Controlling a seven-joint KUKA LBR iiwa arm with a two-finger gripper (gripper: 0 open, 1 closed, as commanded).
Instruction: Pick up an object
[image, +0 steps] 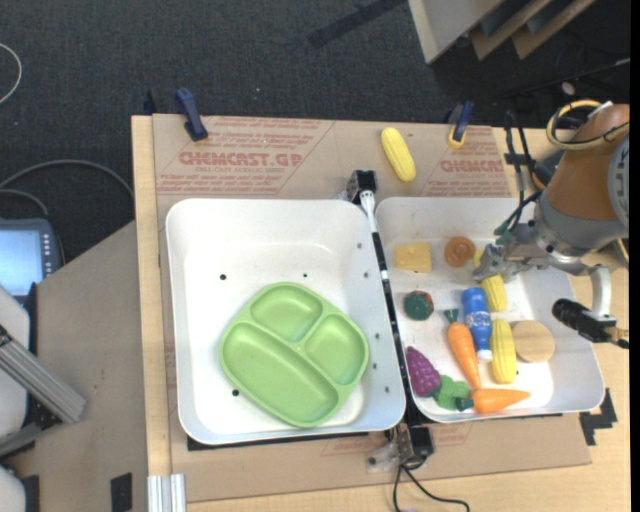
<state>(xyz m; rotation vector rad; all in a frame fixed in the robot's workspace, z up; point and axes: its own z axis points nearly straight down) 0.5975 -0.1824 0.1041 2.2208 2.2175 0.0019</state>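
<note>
So the arm is reaching in over the right bin, and the gripper sits down near the back of that bin, right above a small yellow piece that's next to the blue bottle. Honestly I can't tell how the gripper is set from this angle, the wrist hardware covers it, and nothing visibly sits in its grasp, so I'd call the pick not done yet. The bin is packed: a yellow cheese-like block and an orange round thing near the back, a dark green and red lump by the left wall, then two carrots, a corn cob, a tan round piece and purple grapes toward the front. The left bin just has the green divided plate, and there's a stray yellow corn out on the table. If I were tuning this, I'd go for the small yellow piece since it's right under the tool, but it's touching or nearly touching the bottle, so come straight down and close across its short side, away from the bottle. Lift slow and vertical so it doesn't drag neighbours along.
</note>
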